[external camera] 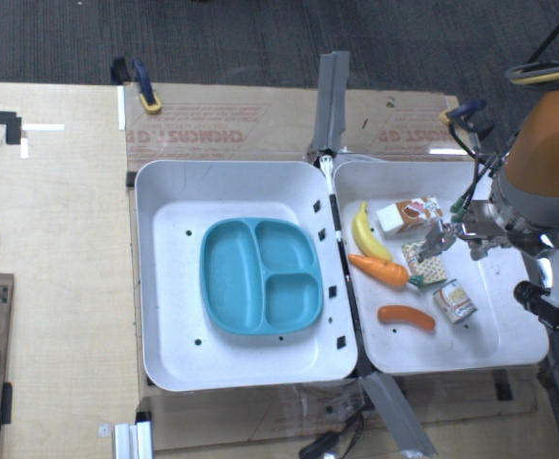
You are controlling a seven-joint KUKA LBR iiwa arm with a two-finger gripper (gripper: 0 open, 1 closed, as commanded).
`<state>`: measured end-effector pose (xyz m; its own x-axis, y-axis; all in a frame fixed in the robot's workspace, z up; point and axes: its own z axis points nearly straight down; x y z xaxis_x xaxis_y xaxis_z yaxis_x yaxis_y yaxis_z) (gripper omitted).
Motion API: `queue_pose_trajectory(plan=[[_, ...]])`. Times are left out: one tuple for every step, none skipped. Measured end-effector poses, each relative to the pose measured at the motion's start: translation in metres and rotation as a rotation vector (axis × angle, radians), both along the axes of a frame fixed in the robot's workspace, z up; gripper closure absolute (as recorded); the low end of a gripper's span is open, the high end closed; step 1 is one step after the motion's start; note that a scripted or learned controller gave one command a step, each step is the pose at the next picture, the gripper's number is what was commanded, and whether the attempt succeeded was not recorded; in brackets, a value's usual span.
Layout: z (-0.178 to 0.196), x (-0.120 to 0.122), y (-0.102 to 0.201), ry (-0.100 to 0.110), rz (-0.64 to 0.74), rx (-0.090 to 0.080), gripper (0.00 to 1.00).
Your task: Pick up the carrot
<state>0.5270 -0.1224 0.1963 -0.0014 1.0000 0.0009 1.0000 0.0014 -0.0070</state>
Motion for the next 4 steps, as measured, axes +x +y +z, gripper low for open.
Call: queue_pose_trajectory(plan=[[-0.088,0.009,0.007,-0.018,-0.066,0.0,0.0],[-0.078,0.011,0.007,-0.022,-0.069,0.001,1.0],[-0.079,0.011,0.006,-0.02,-0.069,0.001,0.0],[-0.094,0.018,0.015,-0.023,0.186,-0.008,0.0]])
